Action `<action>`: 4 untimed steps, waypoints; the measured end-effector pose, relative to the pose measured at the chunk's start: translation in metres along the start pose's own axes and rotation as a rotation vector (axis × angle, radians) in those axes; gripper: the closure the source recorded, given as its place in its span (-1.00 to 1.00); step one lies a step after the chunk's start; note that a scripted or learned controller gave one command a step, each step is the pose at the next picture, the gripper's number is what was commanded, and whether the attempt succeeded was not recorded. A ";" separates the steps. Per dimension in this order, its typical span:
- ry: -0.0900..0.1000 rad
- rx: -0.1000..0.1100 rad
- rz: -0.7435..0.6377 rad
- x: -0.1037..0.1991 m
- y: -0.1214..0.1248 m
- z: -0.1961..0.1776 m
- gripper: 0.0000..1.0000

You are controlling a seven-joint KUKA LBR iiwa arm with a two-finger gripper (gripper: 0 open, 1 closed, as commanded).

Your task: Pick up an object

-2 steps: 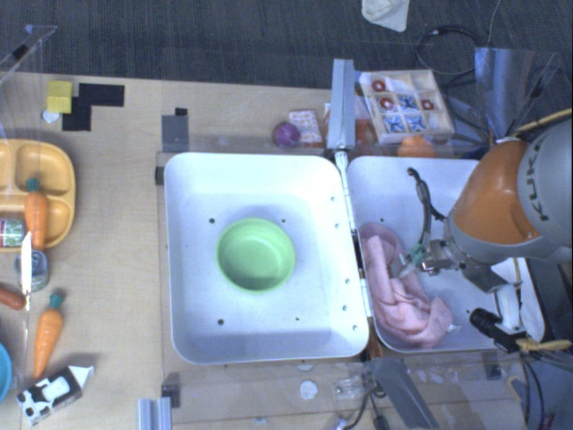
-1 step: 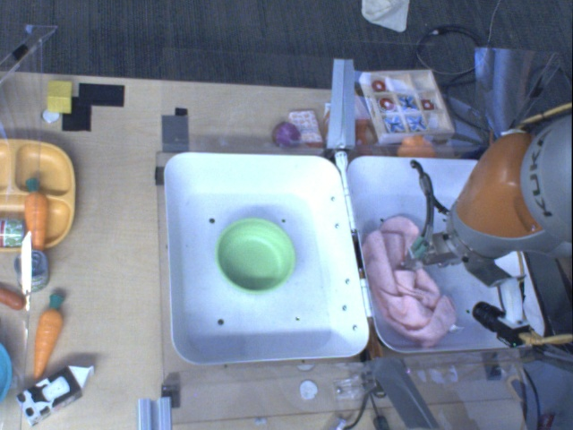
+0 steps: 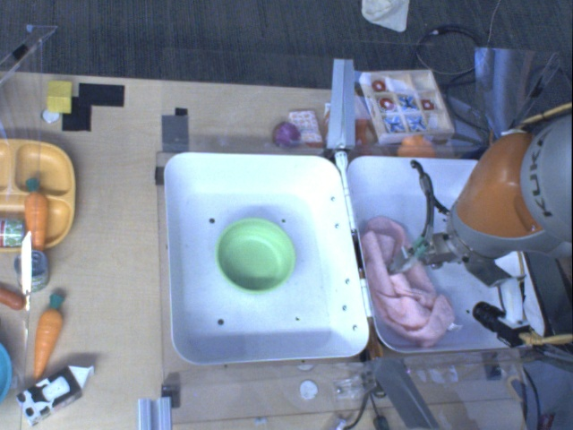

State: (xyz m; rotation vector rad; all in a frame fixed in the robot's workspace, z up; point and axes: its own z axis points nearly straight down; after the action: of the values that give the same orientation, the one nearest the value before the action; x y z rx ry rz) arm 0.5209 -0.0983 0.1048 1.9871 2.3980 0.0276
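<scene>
- Pink cloth point(image 3: 405, 280) lies bunched in my right bin point(image 3: 448, 182), closest to the lens.
- My hand point(image 3: 419, 256) sits at its upper edge; grip state unclear.
- "KUKA" reads on the arm point(image 3: 515, 191).
- Left bin point(image 3: 255, 173) holds a green bowl point(image 3: 257, 254).

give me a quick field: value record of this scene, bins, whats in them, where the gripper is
left bin: holds a green bowl, upright, near the middle
right bin: holds a pink cloth, crumpled, along its left side
gripper: low over the right bin, at the upper right edge of the pink cloth
arm: reaches in from the right, orange band above the wrist
grasp: cannot tell whether the cloth is gripped
off the bins, left: yellow tray and toy carrots on the bench
</scene>
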 end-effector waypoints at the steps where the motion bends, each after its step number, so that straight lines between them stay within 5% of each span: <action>1: 0.004 0.016 0.172 -0.025 0.090 0.017 -1.00; 2: 0.004 0.017 0.083 -0.014 0.129 0.019 -1.00; 3: 0.002 0.008 0.074 -0.012 0.133 0.005 1.00; 4: 0.007 0.019 -0.180 -0.005 0.156 -0.152 1.00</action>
State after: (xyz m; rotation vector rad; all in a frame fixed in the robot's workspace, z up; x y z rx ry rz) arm 0.6706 -0.0738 0.2614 1.7734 2.5800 0.0084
